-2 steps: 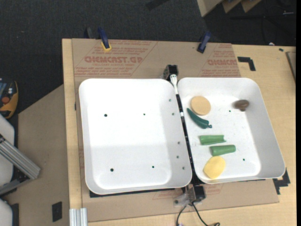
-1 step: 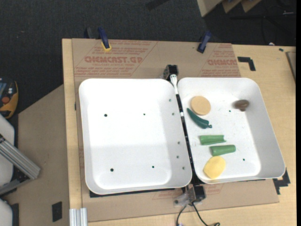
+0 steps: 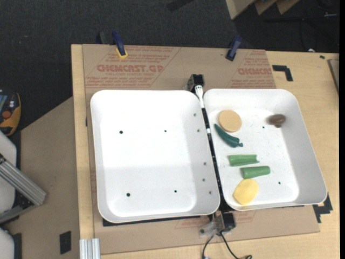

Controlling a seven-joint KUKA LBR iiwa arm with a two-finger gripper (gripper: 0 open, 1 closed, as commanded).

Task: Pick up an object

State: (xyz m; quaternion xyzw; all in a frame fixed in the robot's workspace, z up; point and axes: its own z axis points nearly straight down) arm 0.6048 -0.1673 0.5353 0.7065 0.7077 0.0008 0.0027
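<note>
Objects (image 3: 242,159) loose in right bin (image 3: 307,144)

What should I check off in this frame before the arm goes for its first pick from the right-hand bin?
1. Candidates present in the right bin: ok. Tan disc, dark green curved piece, two green pieces, yellow piece, small brown object.
2. An isolated target: ok. The brown object sits apart from the rest.
3. Crowding: not ok. The dark green curved piece lies against the tan disc's lower edge.
4. Wall clearance: not ok for the yellow piece, close to the bin's near wall.
5. Drop space in the left bin: ok.
6. Gripper readiness: cannot tell.
</note>
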